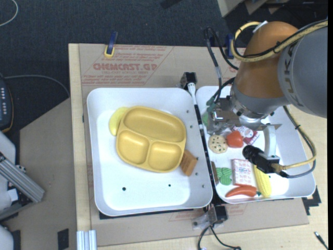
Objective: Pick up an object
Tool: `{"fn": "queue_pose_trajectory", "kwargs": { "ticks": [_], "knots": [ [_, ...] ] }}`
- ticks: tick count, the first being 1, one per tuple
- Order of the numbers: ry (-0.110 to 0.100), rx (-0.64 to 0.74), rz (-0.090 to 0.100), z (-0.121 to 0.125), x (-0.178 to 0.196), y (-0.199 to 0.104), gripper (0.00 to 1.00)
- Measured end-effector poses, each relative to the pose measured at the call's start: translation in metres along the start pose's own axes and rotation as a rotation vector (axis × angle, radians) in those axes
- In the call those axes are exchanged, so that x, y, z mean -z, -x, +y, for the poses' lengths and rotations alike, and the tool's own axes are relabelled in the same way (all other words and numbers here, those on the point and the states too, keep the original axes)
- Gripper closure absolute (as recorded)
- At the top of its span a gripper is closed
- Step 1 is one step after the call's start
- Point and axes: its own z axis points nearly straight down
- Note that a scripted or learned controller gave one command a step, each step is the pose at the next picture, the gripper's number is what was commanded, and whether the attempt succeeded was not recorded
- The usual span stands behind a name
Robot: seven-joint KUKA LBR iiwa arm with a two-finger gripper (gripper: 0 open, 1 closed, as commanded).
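My gripper (222,117) hangs low over the back left part of the right bin (302,155), under the orange wrist band. Its metal body is just behind a round chocolate-chip cookie (217,144) and a red tomato-like toy (235,138). Nearer the front of this bin lie a green leafy toy (225,175), a pink and white wafer packet (243,172), a yellow corn cob (263,183) and a red sausage-shaped toy (241,191). From above, the arm hides whatever lies directly beneath the gripper.
The left bin (104,171) holds a yellow divided plate (150,138), a yellow piece (115,120) tucked under its back left rim, and a brown cracker-like block (188,163) by the right wall. A black cable fitting (258,158) crosses the right bin.
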Motion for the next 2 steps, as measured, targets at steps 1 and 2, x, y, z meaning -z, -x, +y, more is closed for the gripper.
{"fn": "queue_pose_trajectory", "kwargs": {
  "ticks": [1,2],
  "knots": [
    [0.007,0.002,-0.001,0.014,0.010,-0.003,1.00],
    [-0.001,0.000,0.000,0.009,-0.010,0.003,1.00]
  ]
}}
